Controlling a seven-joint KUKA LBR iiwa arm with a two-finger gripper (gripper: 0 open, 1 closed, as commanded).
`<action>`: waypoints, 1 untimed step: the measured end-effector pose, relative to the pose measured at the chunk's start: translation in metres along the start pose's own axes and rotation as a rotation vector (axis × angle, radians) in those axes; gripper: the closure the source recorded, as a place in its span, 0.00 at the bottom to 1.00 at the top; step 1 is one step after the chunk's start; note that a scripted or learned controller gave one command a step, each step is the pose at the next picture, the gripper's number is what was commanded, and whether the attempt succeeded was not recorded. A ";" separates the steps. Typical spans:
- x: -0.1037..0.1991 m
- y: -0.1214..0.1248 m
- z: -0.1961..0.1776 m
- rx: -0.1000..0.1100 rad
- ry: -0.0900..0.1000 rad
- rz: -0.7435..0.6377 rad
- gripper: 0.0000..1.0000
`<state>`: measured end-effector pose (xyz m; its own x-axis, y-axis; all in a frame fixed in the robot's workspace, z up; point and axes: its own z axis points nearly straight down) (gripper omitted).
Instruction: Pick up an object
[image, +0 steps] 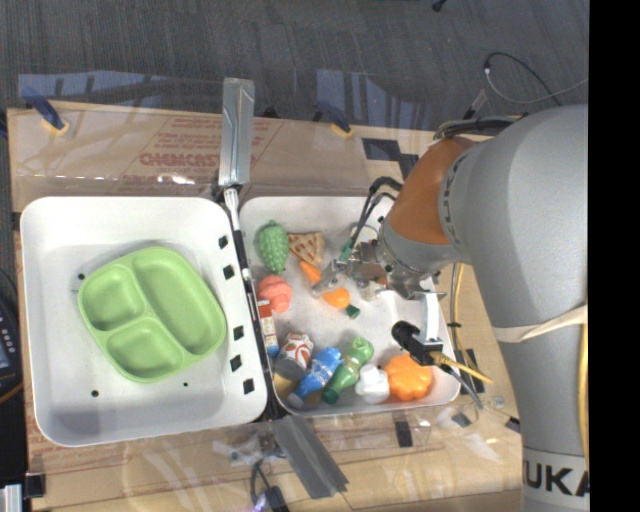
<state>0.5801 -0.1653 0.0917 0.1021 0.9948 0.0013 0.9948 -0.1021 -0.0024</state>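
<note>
Gripper (345, 272) low in right bin (300, 212), fingers' state can't tell, wrist hides them. Small orange piece (337, 297) just beneath it, contact unclear. Green divided plate (150, 312) in left bin (60, 230). Arm cut off right.

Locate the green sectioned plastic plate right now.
The green sectioned plastic plate lies alone in the left white bin, on the camera view's left side, across the divider from the right white bin that holds the toys.
</note>
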 end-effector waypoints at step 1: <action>0.001 0.000 -0.010 0.003 0.000 -0.006 1.00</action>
<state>0.5799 -0.1646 0.1013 0.0961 0.9954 0.0016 0.9954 -0.0961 -0.0056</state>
